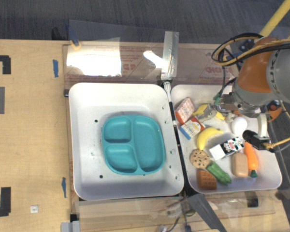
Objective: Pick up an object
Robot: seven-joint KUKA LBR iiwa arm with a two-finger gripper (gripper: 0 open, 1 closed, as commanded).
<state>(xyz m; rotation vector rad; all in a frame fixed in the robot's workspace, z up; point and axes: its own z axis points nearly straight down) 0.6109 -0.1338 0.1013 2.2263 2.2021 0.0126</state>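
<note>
The right bin [273, 180] holds several toy foods: a red and white packet [185, 109], a small carton [192, 127], a banana [208, 136], a cookie [199, 158], a green pickle [218, 173], a waffle [207, 179], a white egg [239, 125], a carrot [252, 159], a tan loaf [239, 166] and a white box with black marks [227, 147]. My gripper [211, 111] reaches in from the right, low over the bin's upper middle. It sits beside a yellow piece [201, 110], just right of the packet and above the banana.
The left bin [82, 110] holds a teal divided plate [134, 144]. A raised divider [174, 129] separates the two bins. Cables [232, 45] loop above the arm's orange band [255, 74]. A clear sheet and a metal bracket [170, 54] stand behind the bins.
</note>
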